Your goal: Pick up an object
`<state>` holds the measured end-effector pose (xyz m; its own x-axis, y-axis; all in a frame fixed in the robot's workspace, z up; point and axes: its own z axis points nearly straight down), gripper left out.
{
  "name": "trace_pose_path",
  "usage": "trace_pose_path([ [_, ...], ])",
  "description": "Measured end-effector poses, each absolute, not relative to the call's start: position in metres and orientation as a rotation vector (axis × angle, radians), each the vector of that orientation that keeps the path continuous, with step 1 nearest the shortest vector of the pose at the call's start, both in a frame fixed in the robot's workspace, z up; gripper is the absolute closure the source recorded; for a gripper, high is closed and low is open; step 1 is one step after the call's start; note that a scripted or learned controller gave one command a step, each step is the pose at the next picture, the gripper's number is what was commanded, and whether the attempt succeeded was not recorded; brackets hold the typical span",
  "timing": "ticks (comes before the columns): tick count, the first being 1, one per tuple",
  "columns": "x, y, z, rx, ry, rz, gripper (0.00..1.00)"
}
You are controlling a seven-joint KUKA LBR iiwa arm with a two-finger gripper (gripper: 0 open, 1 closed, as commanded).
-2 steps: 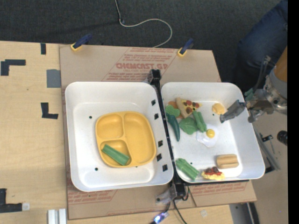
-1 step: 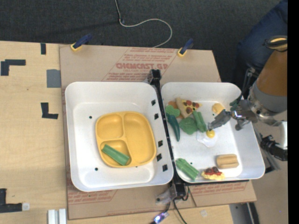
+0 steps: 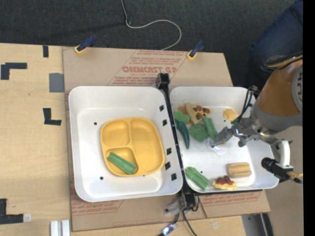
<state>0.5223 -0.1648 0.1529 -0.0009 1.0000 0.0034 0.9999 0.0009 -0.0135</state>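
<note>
Toy food pieces lie scattered in the right shallow white bin (image 3: 236,93), and the two-finger gripper (image 3: 220,140) sits low among them, near the bin's middle. Whether its tips are spread or pressed together cannot be told — they blur against the white floor, and nothing shows between them. Just left of the gripper lie a flat green leaf-shaped piece (image 3: 199,132) and a short green stick (image 3: 211,127); further left a dark green pepper-like piece (image 3: 183,132) lies along the bin's left wall. Above them, toward the bin's far wall, is a pizza-slice toy with red dots (image 3: 197,112), and to its right a small yellow lump (image 3: 230,114). Toward the near wall rest a tan bread-roll piece (image 3: 239,169), a yellow-and-red piece (image 3: 225,182) and a light green ridged block (image 3: 196,177). Left of this bin, the left white bin (image 3: 81,132) holds a yellow divided plastic plate (image 3: 142,136) — a green stick (image 3: 122,163) lies in its near-left compartment.
</note>
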Motion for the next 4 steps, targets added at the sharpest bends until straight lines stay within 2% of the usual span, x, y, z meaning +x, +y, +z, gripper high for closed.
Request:
trace_pose_path([
  [1,0.520,-0.165,0.085,-2.213,-2.216,0.009,0.00],
  [2,0.520,-0.165,0.082,-2.219,-2.220,0.004,0.00],
  [3,0.520,-0.166,0.089,-2.218,-2.219,0.008,1.00],
  [4,0.520,-0.167,0.148,-2.219,-2.222,0.001,1.00],
])
